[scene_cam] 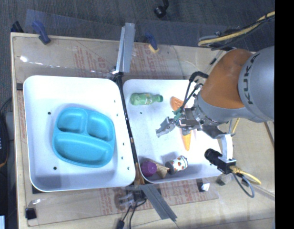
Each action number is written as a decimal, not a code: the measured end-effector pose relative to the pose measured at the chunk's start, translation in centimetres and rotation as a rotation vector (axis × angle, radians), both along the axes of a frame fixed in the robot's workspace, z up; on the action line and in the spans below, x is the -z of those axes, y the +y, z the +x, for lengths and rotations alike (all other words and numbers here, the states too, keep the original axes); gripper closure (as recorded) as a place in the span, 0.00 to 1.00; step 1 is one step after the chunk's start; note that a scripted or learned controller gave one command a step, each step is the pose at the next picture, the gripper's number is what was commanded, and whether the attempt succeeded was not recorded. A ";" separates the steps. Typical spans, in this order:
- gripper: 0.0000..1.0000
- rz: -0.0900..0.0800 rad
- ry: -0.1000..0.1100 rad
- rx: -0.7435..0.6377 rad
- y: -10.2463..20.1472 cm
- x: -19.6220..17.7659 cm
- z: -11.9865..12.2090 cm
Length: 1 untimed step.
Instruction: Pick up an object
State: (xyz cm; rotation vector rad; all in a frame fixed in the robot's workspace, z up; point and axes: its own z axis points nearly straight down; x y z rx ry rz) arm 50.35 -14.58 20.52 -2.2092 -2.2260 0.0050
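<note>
My gripper (164,127) hangs over the middle of the right bin (137,128), open, with nothing between its fingers. A green bottle (146,98) lies at the bin's far side, up and left of the gripper. An orange piece (176,102) lies just right of the bottle, partly under the wrist. An orange cone (186,140) lies right of the gripper, below the arm. Along the near wall sit a purple object (148,167), a tan cone (163,171) and a white and brown toy (177,163).
The left bin (37,94) holds a blue divided tray (85,136). A metal bar (124,46) runs up from the gap between the bins. The grey and orange arm (232,87) covers the right bin's right side. Cables and a black part (218,160) hang near its front right corner.
</note>
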 end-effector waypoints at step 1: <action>0.00 0.000 -0.001 0.001 -2.9 10.2 -1.8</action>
